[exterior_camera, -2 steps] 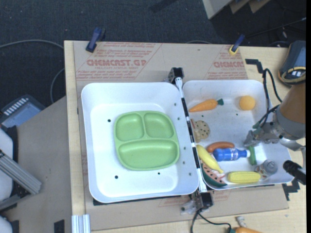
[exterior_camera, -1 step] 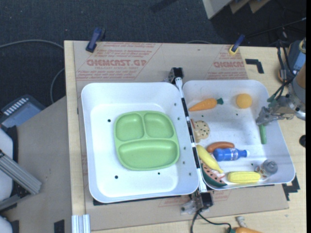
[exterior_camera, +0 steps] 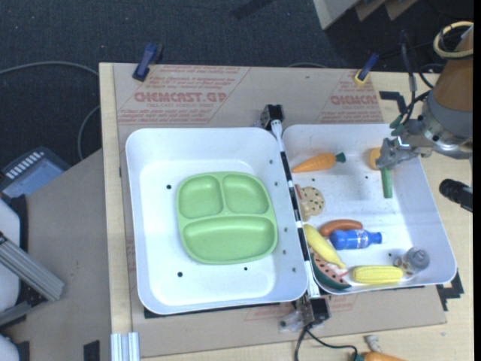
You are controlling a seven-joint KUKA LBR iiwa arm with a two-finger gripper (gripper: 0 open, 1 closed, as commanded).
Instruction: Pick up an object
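Counting right bin (exterior_camera: 443, 235): one carrot (exterior_camera: 314, 162), one bottle (exterior_camera: 355, 239), two corncobs (exterior_camera: 376, 274).

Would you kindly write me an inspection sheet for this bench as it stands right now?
Surface: bench board bearing left bin and right bin.
Job's things: in right bin, carrot, cookie, sausage, blue bottle, banana, corn cob, melon slice, green stick.
Clutter: green divided plate in left bin.
Grippers: gripper over right bin's far corner, by the green stick; grasp unclear.
Cables: one on the floor at left; others beside the arm.
Surroundings: dark carpet, blue clamps.
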